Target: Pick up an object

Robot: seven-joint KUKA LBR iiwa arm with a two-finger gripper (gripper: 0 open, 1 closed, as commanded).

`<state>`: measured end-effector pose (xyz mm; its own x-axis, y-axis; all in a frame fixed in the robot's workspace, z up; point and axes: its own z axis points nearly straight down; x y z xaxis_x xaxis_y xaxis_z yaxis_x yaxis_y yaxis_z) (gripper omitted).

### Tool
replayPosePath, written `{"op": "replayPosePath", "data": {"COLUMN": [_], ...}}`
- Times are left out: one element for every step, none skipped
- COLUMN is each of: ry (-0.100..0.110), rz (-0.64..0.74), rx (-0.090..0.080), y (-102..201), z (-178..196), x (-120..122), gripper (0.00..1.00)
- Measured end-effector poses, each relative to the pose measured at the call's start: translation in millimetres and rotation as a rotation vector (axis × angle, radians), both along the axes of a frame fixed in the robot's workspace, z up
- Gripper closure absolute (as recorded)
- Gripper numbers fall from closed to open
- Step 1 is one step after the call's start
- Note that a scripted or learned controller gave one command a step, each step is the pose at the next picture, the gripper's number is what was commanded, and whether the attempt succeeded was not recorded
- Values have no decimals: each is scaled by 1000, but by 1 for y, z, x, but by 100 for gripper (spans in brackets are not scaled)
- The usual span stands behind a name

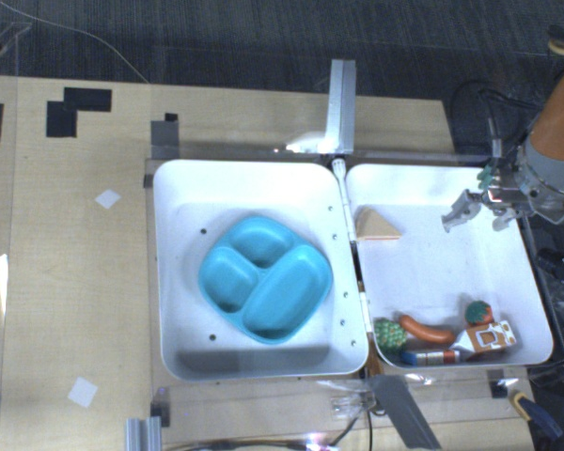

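My end effector hangs open and empty over the shallow white right-hand bin. An orange sausage-shaped toy lies at that bin's near wall.

1 camera hung fixed above the surface and looked down at a slant, far enough back to take in both white bins whole. The left bin sat near the frame's middle, the right bin toward its right edge. The surface's far edge and dark floor crossed the top.
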<state>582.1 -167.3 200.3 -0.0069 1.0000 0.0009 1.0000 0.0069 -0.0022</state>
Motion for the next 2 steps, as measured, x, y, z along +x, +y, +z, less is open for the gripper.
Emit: {"op": "replayPosePath", "data": {"ry": [1, -9], "rz": [51, 173], "rx": [1, 2], "y": [20, -21], "z": [-63, -113], "x": [-94, -91], "gripper": [0, 0]}}
